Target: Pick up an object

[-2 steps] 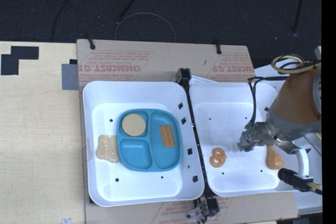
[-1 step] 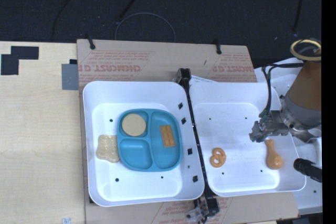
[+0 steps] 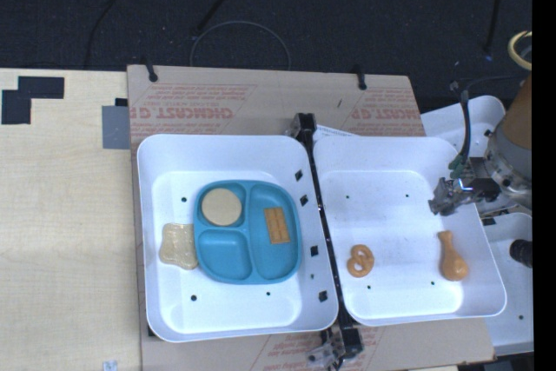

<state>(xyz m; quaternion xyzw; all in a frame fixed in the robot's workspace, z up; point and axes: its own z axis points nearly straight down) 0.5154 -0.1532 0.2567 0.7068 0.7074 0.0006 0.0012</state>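
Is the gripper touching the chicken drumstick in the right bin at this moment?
Apart. The camera view shows bare white bin floor between the gripper at the right bin's far right edge and the chicken drumstick lying nearer the camera.

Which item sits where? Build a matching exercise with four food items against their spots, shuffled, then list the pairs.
Things:
1. round cracker
2. rectangular cracker
3. pretzel
4. drumstick

Places:
A. right bin, near its right wall
B. blue tray, upper left compartment
C. right bin, near the divider between the bins
D. blue tray, right compartment

Pairs: 1-B, 2-D, 3-C, 4-A
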